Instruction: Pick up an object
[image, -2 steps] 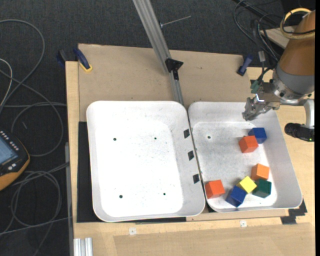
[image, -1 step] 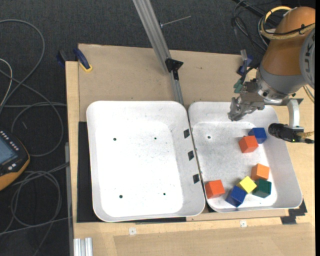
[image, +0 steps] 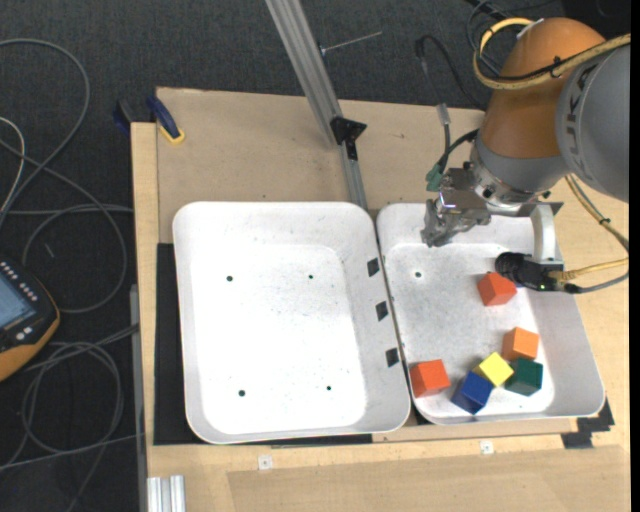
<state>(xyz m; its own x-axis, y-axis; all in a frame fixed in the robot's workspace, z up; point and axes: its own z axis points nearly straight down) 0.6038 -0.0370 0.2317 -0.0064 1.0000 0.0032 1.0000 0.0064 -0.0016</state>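
The worktop (image: 250, 130) carries the left bin (image: 200, 330) and the right bin (image: 582, 385) side by side. My tool (image: 436, 236) hangs over the right bin's far left corner; I cannot tell whether it is spread or pressed together. All blocks lie in the right bin, apart from the tool: a red block (image: 496, 289) mid-bin, and an orange-red block (image: 430, 376), orange block (image: 520, 343), yellow block (image: 494, 368), green block (image: 524, 377) and blue block (image: 471, 391) near the front wall.

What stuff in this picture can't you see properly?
All in the camera view:
1. The arm is cut off by the top and right edges.
2. The right bin's far right corner is hidden under the arm.
3. Whether the yellow block leans on the blue block or just touches it: too small to tell.
4. The handheld device is cut off by the left edge.
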